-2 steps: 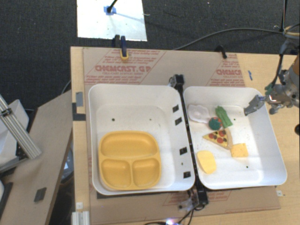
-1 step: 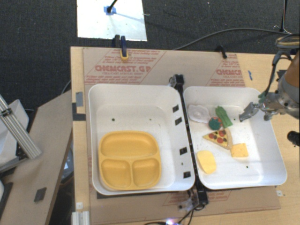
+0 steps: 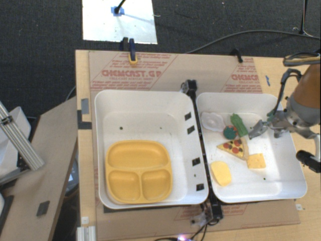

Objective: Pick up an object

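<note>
Above the right bin (image 3: 288, 185), the gripper (image 3: 259, 129) hangs near a triangular pizza slice (image 3: 232, 147) and cheese wedge (image 3: 256, 161); its fingers blur, spread unclear.

Left bin (image 3: 150, 104): tray (image 3: 139, 171). Right bin (image 3: 286, 185): pizza slice (image 3: 232, 147) centre, cheese (image 3: 256, 161) right of it, chip (image 3: 221, 173) in front, gripper (image 3: 259, 129) above the right half.

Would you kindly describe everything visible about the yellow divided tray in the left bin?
The yellow divided plastic-looking tray lies flat on the floor of the left shallow white bin, toward its near edge. It is a rounded rectangle with three compartments: one wide one along the far side, two smaller ones along the near side. Nothing lies in it.
</note>
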`<control>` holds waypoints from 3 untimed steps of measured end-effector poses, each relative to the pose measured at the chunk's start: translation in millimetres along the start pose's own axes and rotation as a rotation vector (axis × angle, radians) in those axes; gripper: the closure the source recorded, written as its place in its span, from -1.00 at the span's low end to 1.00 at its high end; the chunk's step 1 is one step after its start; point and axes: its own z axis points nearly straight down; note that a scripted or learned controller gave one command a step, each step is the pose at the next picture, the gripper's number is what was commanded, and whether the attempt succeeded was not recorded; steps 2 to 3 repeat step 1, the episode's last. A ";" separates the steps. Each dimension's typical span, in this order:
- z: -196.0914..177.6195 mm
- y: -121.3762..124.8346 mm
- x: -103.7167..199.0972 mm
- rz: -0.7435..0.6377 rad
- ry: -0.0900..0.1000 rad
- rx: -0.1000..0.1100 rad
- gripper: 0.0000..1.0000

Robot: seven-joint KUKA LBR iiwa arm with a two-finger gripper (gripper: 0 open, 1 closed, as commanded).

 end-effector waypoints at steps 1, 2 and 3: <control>47.2 2.7 0.3 0.001 0.003 -0.004 -1.00; 47.2 2.7 0.3 0.001 0.003 -0.004 -1.00; 47.2 2.7 0.3 0.001 0.003 -0.004 -1.00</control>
